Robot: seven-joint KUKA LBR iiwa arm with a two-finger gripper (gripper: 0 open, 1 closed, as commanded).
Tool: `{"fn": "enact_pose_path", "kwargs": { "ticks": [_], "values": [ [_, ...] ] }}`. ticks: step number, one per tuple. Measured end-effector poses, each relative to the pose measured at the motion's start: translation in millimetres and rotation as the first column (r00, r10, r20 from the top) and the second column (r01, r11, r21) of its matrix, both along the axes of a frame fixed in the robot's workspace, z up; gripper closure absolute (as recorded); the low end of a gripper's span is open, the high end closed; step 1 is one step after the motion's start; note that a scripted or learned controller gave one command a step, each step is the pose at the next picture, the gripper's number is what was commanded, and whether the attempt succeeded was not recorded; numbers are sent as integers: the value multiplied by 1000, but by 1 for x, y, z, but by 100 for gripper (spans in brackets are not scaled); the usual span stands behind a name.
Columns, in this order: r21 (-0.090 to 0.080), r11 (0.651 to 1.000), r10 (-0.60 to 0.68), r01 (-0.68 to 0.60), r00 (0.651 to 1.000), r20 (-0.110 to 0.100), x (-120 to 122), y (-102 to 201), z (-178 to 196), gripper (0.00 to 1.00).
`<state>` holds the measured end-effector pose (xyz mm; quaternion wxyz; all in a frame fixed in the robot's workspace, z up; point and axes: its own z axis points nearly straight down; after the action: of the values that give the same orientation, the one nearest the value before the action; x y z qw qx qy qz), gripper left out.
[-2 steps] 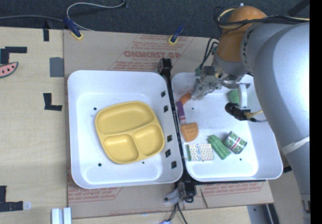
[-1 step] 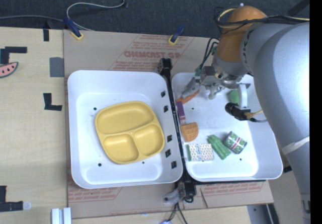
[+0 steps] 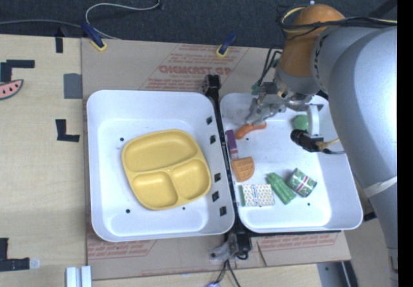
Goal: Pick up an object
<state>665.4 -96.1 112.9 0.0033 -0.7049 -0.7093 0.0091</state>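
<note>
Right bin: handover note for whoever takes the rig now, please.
Gripper: low over the back left of the right bin, just above the orange carrot. Nothing visibly held.
Right bin also holds: purple block at the left wall, cracker, patterned packet, green tube, green can, small green piece by the arm.
Left bin: yellow divided plate.
Done: arm is placed over the carrot.
Left: grasp, lift, confirm something is really held.
</note>
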Motion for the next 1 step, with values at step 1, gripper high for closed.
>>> {"fn": "enact_pose_path", "kwargs": {
  "ticks": [1],
  "values": [
    [-1, 1000, 0, 0, 1000, 0, 0, 0, 0, 0]
  ]
}}
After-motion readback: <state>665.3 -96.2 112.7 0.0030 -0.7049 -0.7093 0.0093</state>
